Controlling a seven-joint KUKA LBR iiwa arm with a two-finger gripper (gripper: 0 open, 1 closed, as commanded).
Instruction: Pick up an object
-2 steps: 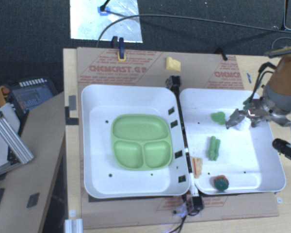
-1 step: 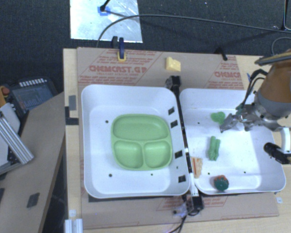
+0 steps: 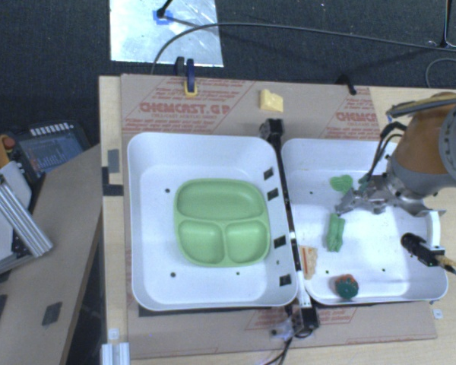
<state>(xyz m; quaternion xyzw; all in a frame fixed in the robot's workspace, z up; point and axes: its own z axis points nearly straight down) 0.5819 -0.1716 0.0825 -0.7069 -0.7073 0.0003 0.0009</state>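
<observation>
Camera view: the hand (image 3: 348,202) hovers low in the right bin (image 3: 380,280), just above the green stick (image 3: 334,233); whether it is spread or pressed together I cannot tell; probably best to descend straight, straddle the stick across its narrow width, then close before lifting.

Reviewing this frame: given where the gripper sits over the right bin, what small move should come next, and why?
Probably a short shift down and toward the view's lower left, onto the long green piece. The gripper hangs just above that piece's upper end and nothing shows between its fingers. The smaller green piece lies just beyond it, so either is close; the long one looks the easier grasp.
</observation>
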